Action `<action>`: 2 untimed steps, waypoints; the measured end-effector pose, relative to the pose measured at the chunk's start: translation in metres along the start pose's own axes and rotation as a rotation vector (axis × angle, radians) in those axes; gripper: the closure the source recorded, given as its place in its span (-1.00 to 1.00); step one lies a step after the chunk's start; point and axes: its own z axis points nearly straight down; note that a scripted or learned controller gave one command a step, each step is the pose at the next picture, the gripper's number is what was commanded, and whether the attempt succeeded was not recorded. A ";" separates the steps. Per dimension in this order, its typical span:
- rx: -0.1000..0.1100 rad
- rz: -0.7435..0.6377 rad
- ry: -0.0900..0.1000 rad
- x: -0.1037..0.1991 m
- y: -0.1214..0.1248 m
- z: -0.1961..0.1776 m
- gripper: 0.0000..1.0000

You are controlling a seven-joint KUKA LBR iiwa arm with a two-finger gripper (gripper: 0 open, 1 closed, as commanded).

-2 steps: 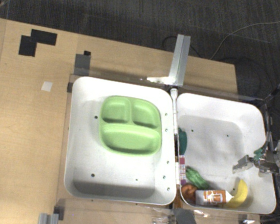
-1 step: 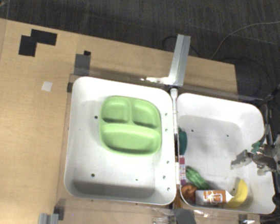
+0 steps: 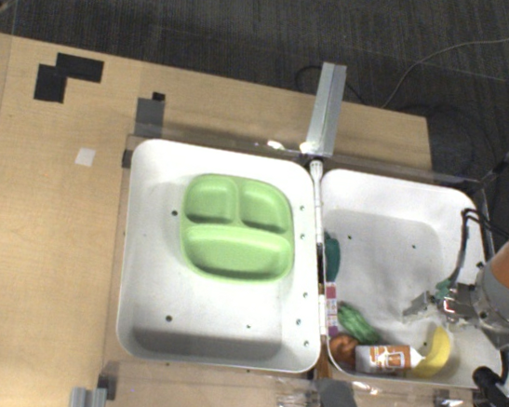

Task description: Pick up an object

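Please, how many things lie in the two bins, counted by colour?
Green: 3 — divided plate, leafy vegetable, dark green item at the divider
Yellow: 1 — banana
White with orange label: 1 — bottle
Reddish-brown: 1 — round item
Total: 6

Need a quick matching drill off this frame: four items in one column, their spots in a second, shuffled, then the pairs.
Items:
1. green divided plate
2. banana
3. white bottle with orange label
4. gripper

Places:
A. lying on its side along the right bin's near wall
B. over the right bin's right part, just above the banana
C. middle of the left bin
D. near right corner of the right bin, next to the bottle's end

Pairs: 1-C, 2-D, 3-A, 4-B
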 end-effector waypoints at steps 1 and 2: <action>-0.006 0.093 0.005 -0.005 0.003 0.004 -1.00; -0.009 0.145 0.003 -0.003 0.004 0.004 -1.00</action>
